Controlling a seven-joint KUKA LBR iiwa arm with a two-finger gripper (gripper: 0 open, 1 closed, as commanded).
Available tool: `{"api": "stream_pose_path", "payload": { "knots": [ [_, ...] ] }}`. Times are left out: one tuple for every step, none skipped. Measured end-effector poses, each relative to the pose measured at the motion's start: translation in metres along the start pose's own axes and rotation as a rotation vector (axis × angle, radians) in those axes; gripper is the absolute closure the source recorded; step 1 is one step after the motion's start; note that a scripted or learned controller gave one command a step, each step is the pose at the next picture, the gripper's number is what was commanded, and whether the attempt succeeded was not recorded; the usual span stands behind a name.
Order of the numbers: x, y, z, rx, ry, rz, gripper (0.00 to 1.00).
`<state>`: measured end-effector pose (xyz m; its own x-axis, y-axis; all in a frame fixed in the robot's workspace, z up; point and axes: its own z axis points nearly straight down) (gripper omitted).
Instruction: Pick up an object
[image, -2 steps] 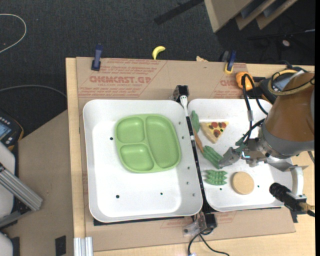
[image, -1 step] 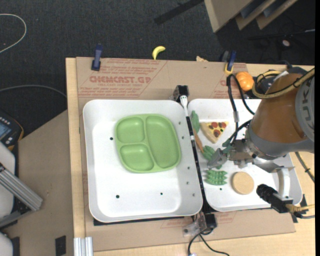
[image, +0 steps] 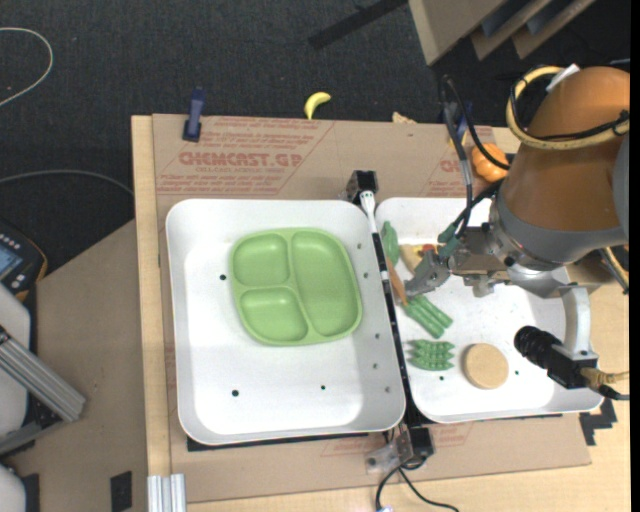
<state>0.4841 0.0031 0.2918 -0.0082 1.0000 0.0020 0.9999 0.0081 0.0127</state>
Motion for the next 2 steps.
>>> {"api": "stream_pose_path", "payload": {
  "knots": [
    [-0.065,-0.009,0.113,0.023,-0.003,0.016,0.0],
    [-0.033,-0.003,-0.002,-0.001,-0.002,0.003,0.0]
  ]
}}
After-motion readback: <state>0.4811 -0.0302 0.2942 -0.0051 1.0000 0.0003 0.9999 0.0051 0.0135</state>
